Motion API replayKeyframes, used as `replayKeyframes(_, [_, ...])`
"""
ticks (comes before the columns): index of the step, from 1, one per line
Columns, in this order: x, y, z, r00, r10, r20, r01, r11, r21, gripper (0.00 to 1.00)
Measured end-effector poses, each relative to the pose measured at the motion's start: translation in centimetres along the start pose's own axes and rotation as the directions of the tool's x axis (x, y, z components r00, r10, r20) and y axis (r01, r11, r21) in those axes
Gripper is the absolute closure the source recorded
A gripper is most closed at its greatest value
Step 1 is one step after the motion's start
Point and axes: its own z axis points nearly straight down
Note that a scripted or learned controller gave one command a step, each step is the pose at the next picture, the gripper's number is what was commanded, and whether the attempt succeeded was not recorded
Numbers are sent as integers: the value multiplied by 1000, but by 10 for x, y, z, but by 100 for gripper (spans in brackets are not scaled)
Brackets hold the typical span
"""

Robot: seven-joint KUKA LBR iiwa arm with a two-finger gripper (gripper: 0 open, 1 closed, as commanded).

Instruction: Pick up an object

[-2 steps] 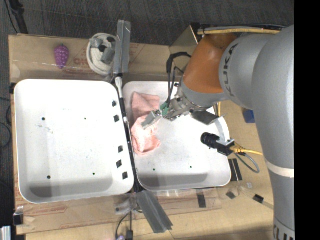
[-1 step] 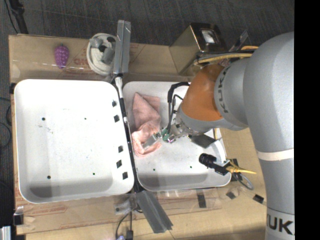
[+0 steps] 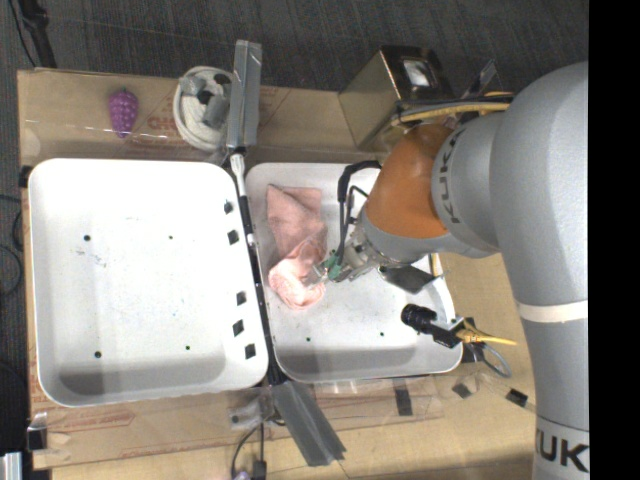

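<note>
A pink cloth-like thing (image 3: pixel 294 220) lies in the right bin (image 3: pixel 360 353), near its left wall. A paler pink crumpled lump (image 3: pixel 296 284) sits at its near end. My gripper (image 3: pixel 335 265) is low in the bin, its tip right at the lump's right edge, with a small green bit showing at the tip. The orange band and grey arm hang over the bin's right half and hide part of its floor.
The left bin (image 3: pixel 130 268) stands beside the right one, with a divider rail (image 3: pixel 245 268) between them. Beyond the bins on the bench are a small purple thing (image 3: pixel 123 111), a white roll (image 3: pixel 203 106) and a brown box (image 3: pixel 400 80).
</note>
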Motion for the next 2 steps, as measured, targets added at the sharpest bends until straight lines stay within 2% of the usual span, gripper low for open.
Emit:
replayKeyframes(1, [-31,24,-15,1000,12,1,-12,1000,-1,100])
replayKeyframes(2, [-31,24,-15,1000,12,1,-12,1000,-2,0])
